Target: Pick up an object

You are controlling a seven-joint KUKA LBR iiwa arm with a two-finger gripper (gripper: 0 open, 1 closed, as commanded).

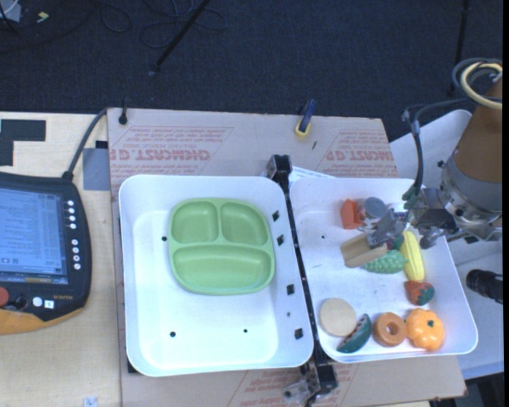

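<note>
Dark blue carpet lies behind a cardboard-topped bench (195, 147) that carries two shallow white bins side by side. At the bench's left edge rests a grey control pendant with a lit screen (30, 240). A blue and yellow clamp (304, 119) grips the cardboard's far edge.

The left white bin (153, 329) holds a pale green plastic plate with three compartments (220, 247), lying flat toward the bin's far right part.

The right white bin (322, 219) holds toy food. Near its far edge lies a small orange-red block (351, 214). Toward the middle sit a tan wooden block (360, 248), a green bumpy toy vegetable (387, 264) touching it, and a yellow toy corn cob (412, 255) just beside that. A small red strawberry-like piece (420, 292) lies toward the right edge. Along the near edge are a beige round disc (338, 316), a dark green wedge with a red face (355, 334), an orange ring-shaped doughnut (389, 329) and an orange toy pumpkin (424, 328).

The grey arm with its orange band (483, 142) reaches over the right bin's far right side. Its two-finger gripper (388, 225) sits low over the cluster, just above the tan block and corn; whether its fingers are parted or closed cannot be told, and nothing is visibly held.
</note>
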